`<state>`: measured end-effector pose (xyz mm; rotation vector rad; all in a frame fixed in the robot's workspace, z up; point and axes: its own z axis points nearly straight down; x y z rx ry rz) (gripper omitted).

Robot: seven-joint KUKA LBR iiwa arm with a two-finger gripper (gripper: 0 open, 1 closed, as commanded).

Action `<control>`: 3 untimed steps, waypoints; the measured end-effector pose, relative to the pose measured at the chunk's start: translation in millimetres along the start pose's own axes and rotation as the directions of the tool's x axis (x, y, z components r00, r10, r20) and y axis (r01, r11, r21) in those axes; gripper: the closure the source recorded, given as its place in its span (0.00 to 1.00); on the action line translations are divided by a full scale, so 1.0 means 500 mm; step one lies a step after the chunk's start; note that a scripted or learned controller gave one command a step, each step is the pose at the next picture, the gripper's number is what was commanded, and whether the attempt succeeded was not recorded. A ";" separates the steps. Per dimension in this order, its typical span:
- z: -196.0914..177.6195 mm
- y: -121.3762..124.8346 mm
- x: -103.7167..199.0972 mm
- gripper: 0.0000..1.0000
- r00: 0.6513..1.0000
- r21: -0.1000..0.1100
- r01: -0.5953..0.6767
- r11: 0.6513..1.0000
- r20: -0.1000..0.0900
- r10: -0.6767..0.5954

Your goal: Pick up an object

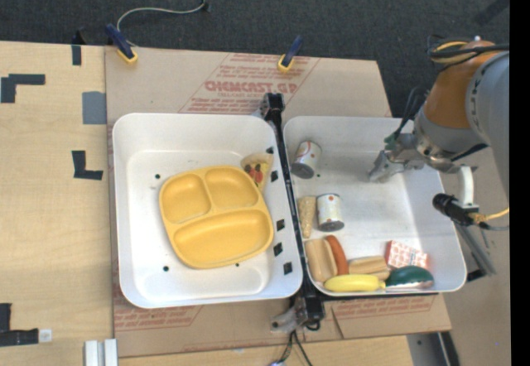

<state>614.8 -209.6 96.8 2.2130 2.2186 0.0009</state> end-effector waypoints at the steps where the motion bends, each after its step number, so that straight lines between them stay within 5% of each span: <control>1: 0.000 0.000 0.000 0.00 1.000 0.000 0.000 1.000 0.000 0.000; 2: 0.019 -0.207 0.080 0.00 1.000 0.006 -0.003 1.000 -0.005 0.003; 3: 0.018 -0.258 0.104 0.00 1.000 -0.002 -0.003 1.000 -0.001 0.003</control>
